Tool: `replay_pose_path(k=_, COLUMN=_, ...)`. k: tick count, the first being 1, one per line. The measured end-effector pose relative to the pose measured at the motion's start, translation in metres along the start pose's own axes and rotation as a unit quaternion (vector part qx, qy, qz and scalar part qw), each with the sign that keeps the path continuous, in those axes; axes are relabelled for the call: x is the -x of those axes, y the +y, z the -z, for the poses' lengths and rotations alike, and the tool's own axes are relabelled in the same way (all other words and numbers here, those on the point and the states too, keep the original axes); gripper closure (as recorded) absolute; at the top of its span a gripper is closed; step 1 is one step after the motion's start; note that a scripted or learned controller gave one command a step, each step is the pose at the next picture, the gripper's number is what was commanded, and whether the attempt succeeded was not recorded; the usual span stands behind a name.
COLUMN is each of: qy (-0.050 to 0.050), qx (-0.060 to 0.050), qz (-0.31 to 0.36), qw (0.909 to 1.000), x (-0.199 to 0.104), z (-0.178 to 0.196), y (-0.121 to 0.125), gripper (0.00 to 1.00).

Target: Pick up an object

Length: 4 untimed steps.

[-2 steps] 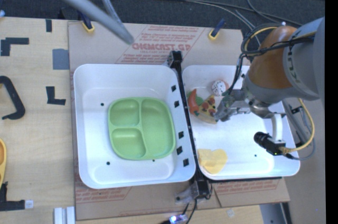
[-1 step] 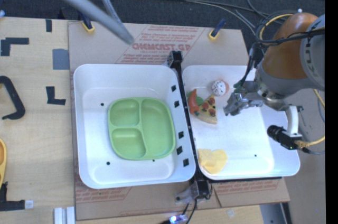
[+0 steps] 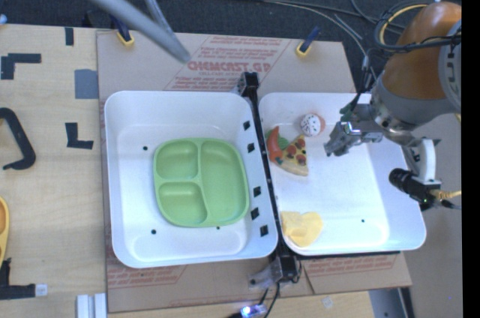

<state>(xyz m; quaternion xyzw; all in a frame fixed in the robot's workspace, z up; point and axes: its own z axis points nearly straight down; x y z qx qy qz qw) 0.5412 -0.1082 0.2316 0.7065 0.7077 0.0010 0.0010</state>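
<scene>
My gripper (image 3: 339, 142) hangs open and empty over the right bin (image 3: 375, 234), toward its back edge; the pizza slice (image 3: 291, 153) lies by the divider. Descending here, I'd likely close on nothing.

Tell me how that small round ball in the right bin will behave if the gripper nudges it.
The ball looks round and small, so it will probably roll at a touch. It sits beside the pizza slice, which may stop it that way. It likely weighs little.
</scene>
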Motion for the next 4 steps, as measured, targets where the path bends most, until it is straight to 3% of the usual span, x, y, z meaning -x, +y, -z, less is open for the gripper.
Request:
replay_pose_path(k=3, qy=0.001, qx=-0.002, qz=0.003, qw=1.0000, x=-0.143, z=-0.004, y=0.059, gripper=1.00)
replay_pose_path(k=4, qy=0.000, qx=-0.002, qz=0.002, qw=1.0000, x=-0.195, z=-0.013, y=0.090, gripper=1.00)
